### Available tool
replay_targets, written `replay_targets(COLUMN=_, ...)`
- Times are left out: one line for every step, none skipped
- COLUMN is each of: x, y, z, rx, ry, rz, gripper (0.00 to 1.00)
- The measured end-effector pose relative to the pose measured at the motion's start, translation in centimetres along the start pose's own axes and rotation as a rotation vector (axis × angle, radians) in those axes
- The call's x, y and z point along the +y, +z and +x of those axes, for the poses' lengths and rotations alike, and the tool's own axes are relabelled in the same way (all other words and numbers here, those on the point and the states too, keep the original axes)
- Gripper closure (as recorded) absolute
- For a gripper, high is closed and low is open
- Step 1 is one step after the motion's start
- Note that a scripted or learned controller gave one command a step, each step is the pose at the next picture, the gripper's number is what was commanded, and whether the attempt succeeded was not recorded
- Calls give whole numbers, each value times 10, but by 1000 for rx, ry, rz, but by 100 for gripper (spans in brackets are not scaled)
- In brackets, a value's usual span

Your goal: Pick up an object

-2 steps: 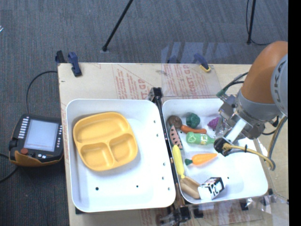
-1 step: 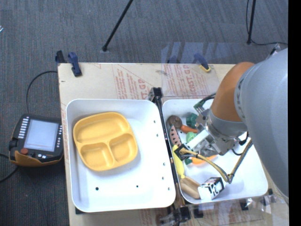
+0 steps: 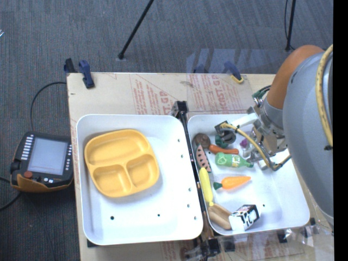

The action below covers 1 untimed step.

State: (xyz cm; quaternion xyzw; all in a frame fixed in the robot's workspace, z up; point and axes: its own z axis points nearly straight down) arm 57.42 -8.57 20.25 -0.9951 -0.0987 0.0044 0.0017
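The right bin [image 3: 278,196] holds several toys. A green bottle [image 3: 230,160] lies in its middle, with a small orange carrot [image 3: 224,149] just above it and a bigger carrot [image 3: 237,182] below it. A yellow banana-like piece [image 3: 205,186] and a brown utensil [image 3: 202,148] lie along the left wall. A tan bun [image 3: 219,217] and a black-and-white carton [image 3: 244,216] sit at the front edge. My gripper [image 3: 262,147] hangs over the bin's upper right part, just right of the green bottle and a small purple piece [image 3: 244,144]. Nothing shows between its tips.
The left bin [image 3: 87,211] bears a yellow compartment plate [image 3: 120,162]. A teach pendant [image 3: 42,162] lies on the floor at the left. Blue clamps [image 3: 85,73] grip the bench's back edge. Tripod legs [image 3: 138,20] stand behind the bench.
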Motion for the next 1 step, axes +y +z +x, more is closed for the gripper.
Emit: replay_targets(x=-93, y=-8, z=-31, rx=-3, ry=-28, rz=4, gripper=100)
